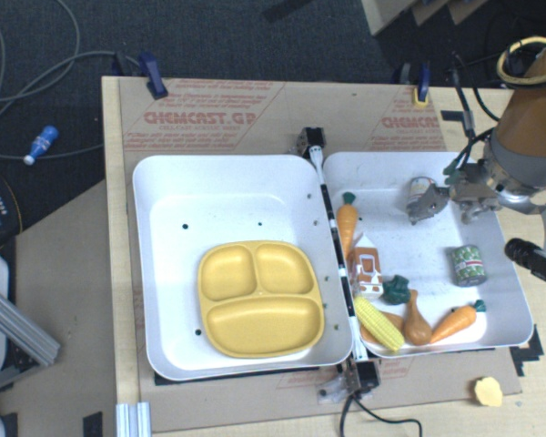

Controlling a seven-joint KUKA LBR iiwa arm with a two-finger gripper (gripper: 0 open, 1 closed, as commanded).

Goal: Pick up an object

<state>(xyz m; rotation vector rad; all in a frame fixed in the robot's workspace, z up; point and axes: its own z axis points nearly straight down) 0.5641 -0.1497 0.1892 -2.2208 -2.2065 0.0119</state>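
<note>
At the near edge of the table (255,408), a small pale yellow lump (489,391) lies on the bare wood outside the bins, at about 5 o'clock. Just beyond it, the near end of the right bin (519,321) holds a cluster of smooth, glossy toy foods: a ridged yellow corn cob (379,323) against the dividing wall, a tan drumstick (416,320) beside it, a tapered orange carrot (455,322) with a green tip toward 3 o'clock, and a dark green broccoli piece (397,289) touching the drumstick's upper end. A flat orange-and-white carton (366,270) lies just past the corn. The left bin (159,244) carries a matte yellow divided plate (259,299) with rounded corners and three shallow compartments. Farther in, a short green patterned can (468,266) lies apart from the cluster, toward 3 o'clock, and a second slim carrot (347,226) lies along the divider with its green top pointing to 12 o'clock. Beyond these, the metallic grey end effector (428,201) is over the far part of the right bin, with the grey arm and its orange band reaching in from 3 o'clock. Its fingers look slightly spread with nothing between them. The can lies near it toward 5 o'clock, and the slim carrot toward 9 o'clock. A blue-and-white bottle (40,143) lies on the dark floor at 10 o'clock.
</note>
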